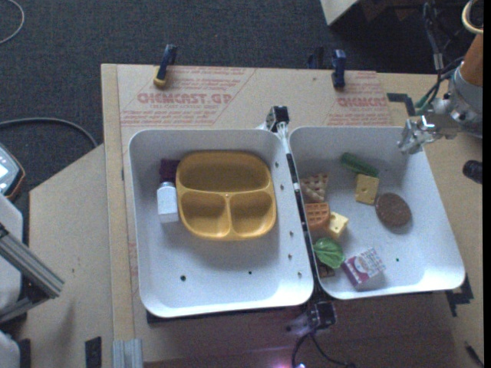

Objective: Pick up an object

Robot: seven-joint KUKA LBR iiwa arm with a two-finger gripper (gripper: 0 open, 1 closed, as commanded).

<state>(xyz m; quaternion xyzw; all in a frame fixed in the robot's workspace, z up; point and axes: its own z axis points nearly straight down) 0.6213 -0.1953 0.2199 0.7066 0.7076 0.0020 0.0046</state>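
My gripper hangs over the far right corner of the right bin, with nothing seen between its fingers. In that bin lie a green stick, a yellow cheese wedge, a brown round cookie, a waffle piece, an orange block, a small yellow cube, a green leaf and a pink-and-white carton. The nearest thing to the gripper is the green stick, to its left and lower in the view.
The left bin holds a yellow divided plate, a small white bottle and a dark purple item. Clamps hold the board at the back. The arm enters at the right edge.
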